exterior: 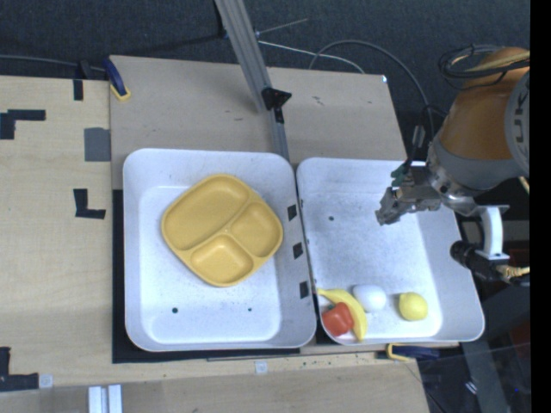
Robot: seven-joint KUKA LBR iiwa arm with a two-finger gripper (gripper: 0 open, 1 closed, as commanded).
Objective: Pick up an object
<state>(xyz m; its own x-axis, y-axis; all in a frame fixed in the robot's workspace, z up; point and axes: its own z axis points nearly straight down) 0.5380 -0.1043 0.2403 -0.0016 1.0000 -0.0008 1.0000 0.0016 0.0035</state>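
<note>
My gripper [389, 211] hangs over the right bin [344, 188], near its upper right part, with nothing seen between its fingers. Along that bin's front edge lie a yellow banana [349, 306], a red piece [338, 318] tucked against it, a white egg-shaped object [372, 297] and a small yellow lemon [413, 305]. These objects lie well below the gripper in the view, apart from it.
A yellow three-compartment plate [222, 228] lies in the left bin [146, 317]. A grey metal bar [250, 50] slants down from the top to the divide between the bins. The arm's orange band [482, 110] stands at the right.
</note>
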